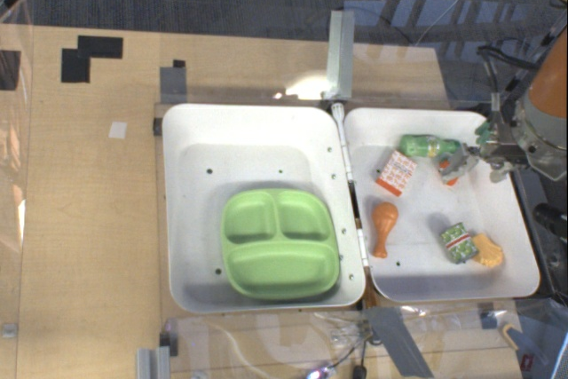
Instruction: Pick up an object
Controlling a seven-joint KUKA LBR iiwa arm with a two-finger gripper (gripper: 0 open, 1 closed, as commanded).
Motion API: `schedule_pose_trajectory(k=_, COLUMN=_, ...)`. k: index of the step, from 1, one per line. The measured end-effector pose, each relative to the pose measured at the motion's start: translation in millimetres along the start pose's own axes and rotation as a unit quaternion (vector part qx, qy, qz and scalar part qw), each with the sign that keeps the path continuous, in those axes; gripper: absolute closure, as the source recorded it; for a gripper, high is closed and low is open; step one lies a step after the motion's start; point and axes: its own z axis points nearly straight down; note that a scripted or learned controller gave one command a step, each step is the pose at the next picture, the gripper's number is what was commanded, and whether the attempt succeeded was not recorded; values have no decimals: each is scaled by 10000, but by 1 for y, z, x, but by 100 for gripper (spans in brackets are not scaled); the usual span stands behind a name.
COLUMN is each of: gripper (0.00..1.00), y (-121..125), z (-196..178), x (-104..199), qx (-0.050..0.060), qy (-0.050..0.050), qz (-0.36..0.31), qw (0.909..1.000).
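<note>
Inside the right bin [524, 280], the gripper [457, 162], grip unclear, meets a green bottle [426, 145] lying left-right.

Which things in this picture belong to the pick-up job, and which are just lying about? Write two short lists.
Belonging to the job:
- claw
- green bottle
- orange carton
- toy drumstick
- green-and-white packet
- yellow piece
- right bin, which holds them

Just lying about:
- green divided tray
- left bin, holding that tray
- black marks on the bench

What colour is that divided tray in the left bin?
The divided tray is light green, seen clearly in the overhead camera view.
</note>
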Motion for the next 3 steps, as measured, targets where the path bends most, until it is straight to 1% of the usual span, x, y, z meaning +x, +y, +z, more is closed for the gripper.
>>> schedule_pose_trajectory(k=1, gripper=0, y=23, z=141, x=-58, qx=-3, qy=-1, qz=-745, qw=9972)
schedule_pose_trajectory(k=2, gripper=0, y=-51, z=148, x=-59, qx=-47, qy=-11, qz=-524, qw=9986)
schedule_pose_trajectory(k=3, gripper=100, y=-47, z=137, x=-58, qx=-79, qy=-4, qz=-533, qw=9985)
